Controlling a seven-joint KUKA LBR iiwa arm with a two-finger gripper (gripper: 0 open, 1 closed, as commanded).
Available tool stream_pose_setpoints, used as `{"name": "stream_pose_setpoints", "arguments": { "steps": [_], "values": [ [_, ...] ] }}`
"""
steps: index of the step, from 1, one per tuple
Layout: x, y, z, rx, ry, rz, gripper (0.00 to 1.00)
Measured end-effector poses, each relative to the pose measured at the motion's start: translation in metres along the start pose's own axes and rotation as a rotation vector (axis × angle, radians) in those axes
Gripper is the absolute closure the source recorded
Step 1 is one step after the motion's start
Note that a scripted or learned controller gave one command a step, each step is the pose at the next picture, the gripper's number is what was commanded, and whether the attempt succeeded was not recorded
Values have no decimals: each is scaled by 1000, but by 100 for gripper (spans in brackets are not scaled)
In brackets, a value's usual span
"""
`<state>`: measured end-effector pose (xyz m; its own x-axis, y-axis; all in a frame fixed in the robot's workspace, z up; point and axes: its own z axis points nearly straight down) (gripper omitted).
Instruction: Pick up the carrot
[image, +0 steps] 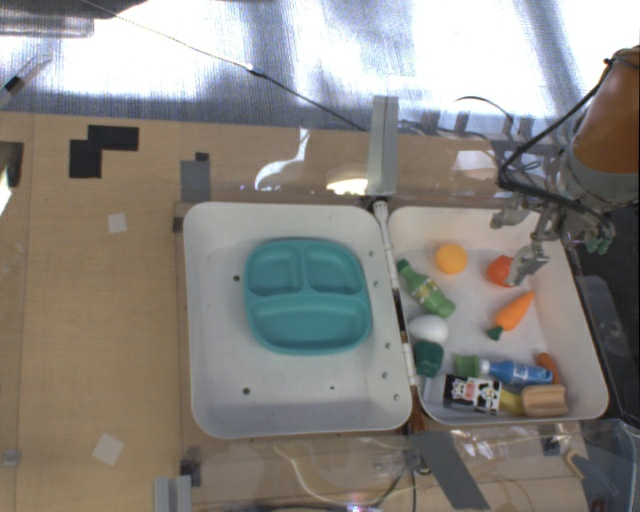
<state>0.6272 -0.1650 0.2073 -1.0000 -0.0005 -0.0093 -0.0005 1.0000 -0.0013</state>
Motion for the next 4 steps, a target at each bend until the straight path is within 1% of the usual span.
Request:
{"name": "stream_pose_setpoints", "arguments": {
  "steps": [1, 2, 3, 4],
  "values": [
    [18, -42, 115, 1, -2, -117, 0],
    [13, -39, 101, 3, -13, -125, 100],
    [14, -39, 101, 3, -12, -126, 0],
    [17, -39, 119, 0, -1, -335, 0]
  ]
}}
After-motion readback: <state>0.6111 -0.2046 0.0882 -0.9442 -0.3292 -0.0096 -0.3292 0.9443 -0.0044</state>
